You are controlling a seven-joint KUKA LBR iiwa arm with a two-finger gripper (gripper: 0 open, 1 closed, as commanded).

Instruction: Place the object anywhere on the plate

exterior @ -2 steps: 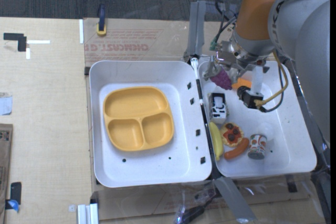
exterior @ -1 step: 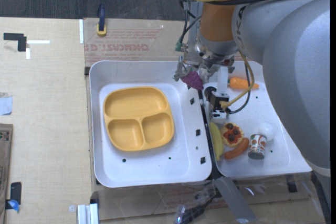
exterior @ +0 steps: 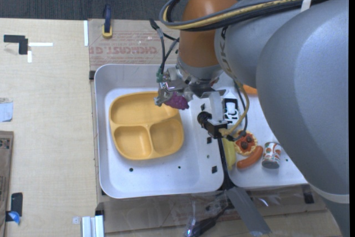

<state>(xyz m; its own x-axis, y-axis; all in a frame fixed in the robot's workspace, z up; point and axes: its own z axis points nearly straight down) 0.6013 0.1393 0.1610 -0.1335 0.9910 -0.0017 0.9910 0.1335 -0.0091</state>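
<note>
A yellow plate with three compartments lies in the left white bin. My gripper hangs over the plate's upper right edge, by the large top compartment. A small purple object sits between its fingers, just above the plate's rim. The grey arm and its orange band cover much of the right side of the view.
The right bin holds a pizza slice toy, a sausage, a small can and a yellow banana-like piece. A cardboard sheet lies behind the bins. Wooden bench extends to the left.
</note>
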